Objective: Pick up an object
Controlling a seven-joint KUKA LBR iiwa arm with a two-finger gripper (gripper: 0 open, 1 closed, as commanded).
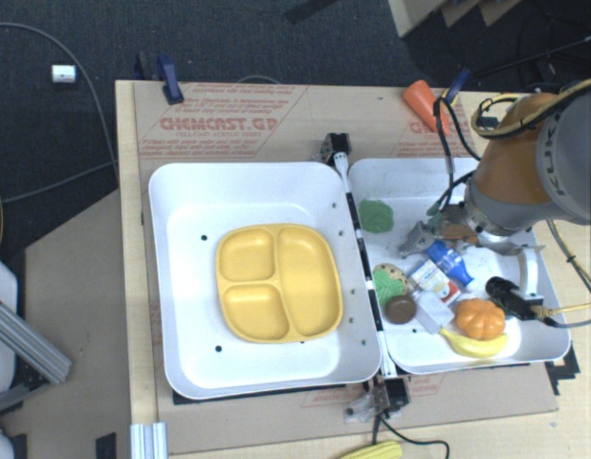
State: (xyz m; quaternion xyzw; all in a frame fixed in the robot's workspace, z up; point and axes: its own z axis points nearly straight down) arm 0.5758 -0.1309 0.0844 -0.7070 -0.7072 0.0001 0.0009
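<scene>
I had the arm (530, 165) reaching in over the right bin (410, 175), and the claw (439, 229) sat low among the clutter — whether it was open or closed on anything I could not tell from this slant. Just below the claw lay a blue-and-white packet (443, 265); beyond that, an orange pumpkin-like object (480, 319) touching a yellow banana (477, 344). Left of the claw sat a green lump (377, 215), and lower left a brown round piece (401, 309) beside a speckled cookie-like disc (389, 279). Well away to the left, the other bin (181, 256) held 1 yellow divided plate (277, 282) with 3 compartments.
</scene>
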